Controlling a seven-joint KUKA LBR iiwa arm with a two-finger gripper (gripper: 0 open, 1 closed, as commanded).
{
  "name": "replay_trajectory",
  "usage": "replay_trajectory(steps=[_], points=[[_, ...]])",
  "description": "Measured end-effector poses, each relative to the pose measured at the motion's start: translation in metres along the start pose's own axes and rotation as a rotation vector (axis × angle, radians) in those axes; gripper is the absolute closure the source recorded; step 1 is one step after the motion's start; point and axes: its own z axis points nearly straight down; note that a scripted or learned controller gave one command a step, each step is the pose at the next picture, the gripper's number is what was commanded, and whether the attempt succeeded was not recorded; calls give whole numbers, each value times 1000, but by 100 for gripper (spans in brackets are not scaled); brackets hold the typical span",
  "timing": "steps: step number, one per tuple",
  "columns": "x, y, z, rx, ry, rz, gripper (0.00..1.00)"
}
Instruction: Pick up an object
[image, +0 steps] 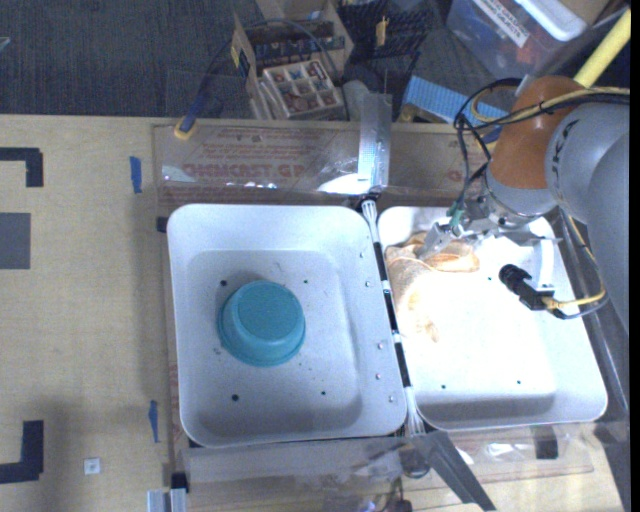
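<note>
Near bin: left bin (190, 300) holds a teal bowl (262, 322), upside down, well apart from my arm.
Right bin: pale orange crumpled thing (420, 262), perhaps cloth, in the far-left corner of the right bin (500, 370).
Pincer: gripper (445, 232) sits at that thing's far edge; whether it grips, I cannot tell.
Relation: thing spreads nearward and left from the pincer.
Judgement: I'd say a lift comes next.
</note>
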Motion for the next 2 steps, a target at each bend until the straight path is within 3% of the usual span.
replay_trajectory(steps=[1, 2], points=[[1, 2, -12, -5, -2, -2, 100], [37, 6, -96, 3, 2, -252, 100]])
